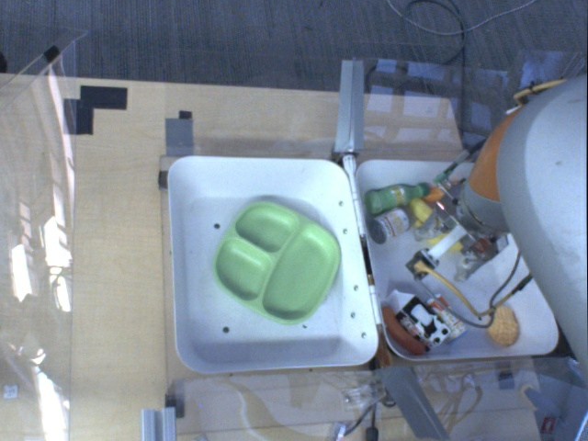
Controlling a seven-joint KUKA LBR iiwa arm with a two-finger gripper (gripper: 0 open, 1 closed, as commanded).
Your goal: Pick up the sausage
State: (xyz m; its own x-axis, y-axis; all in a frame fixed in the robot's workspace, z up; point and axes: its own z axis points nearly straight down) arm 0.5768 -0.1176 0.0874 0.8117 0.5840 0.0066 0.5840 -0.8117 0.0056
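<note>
The sausage [401, 330] is a reddish-brown piece lying in the front left corner of the right bin [542, 338], close to the bin's wall. My gripper [428, 320] is down low in that corner, right over the sausage's right part, which it partly hides. The black and white gripper body touches or nearly touches the sausage. Whether the sausage sits between the jaws cannot be made out. The grey arm with its orange band [487, 168] reaches in from the right, above the bin.
A green bottle [399, 196], a small can [392, 224] and a yellow item [421, 212] lie at the right bin's far left. A round brown cookie [503, 326] sits front right. The left bin [193, 338] holds a green divided plate [278, 261]. Cables trail from the wrist.
</note>
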